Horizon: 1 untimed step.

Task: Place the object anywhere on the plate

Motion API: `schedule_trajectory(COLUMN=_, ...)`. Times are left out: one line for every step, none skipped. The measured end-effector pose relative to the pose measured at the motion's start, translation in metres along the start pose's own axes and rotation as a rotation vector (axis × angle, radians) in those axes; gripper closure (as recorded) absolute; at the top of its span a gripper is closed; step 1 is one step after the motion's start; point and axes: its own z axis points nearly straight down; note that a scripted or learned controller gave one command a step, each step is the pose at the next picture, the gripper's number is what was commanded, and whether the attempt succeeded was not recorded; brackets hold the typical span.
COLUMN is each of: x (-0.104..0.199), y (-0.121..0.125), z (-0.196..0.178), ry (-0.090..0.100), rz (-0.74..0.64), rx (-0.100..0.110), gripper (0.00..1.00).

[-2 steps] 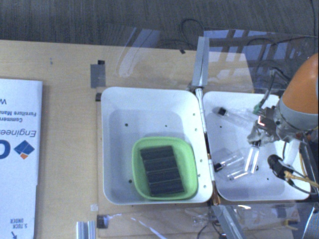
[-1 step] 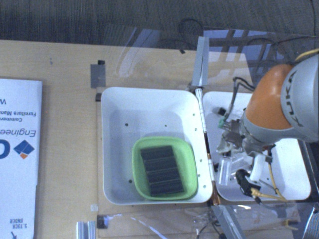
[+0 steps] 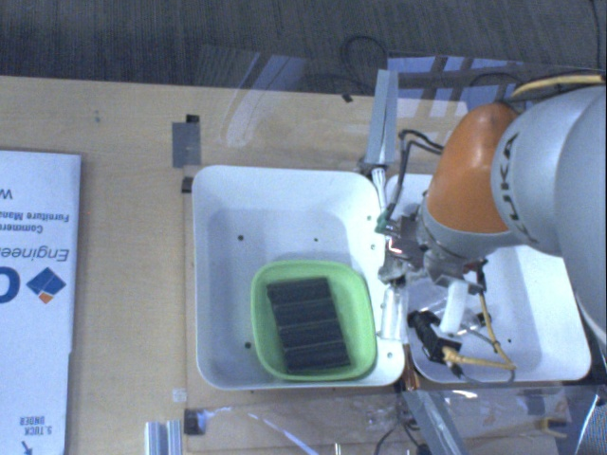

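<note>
You get even, soft overhead light; slight blur throughout, faint glare on left bin (image 3: 220,254) rim.

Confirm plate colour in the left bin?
Light green plate, with a dark ribbed block on it; clear in the camera view.

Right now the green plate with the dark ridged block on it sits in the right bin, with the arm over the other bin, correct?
Not quite. The camera view shows the green plate with the dark ridged block in the left bin; the arm is over the right bin.
</note>
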Motion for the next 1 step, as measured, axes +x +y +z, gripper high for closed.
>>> schedule_trajectory(x=0.0633, y=-0.0099, z=0.0152, ry=0.000, rz=-0.218, rx=0.001, gripper=1.00)
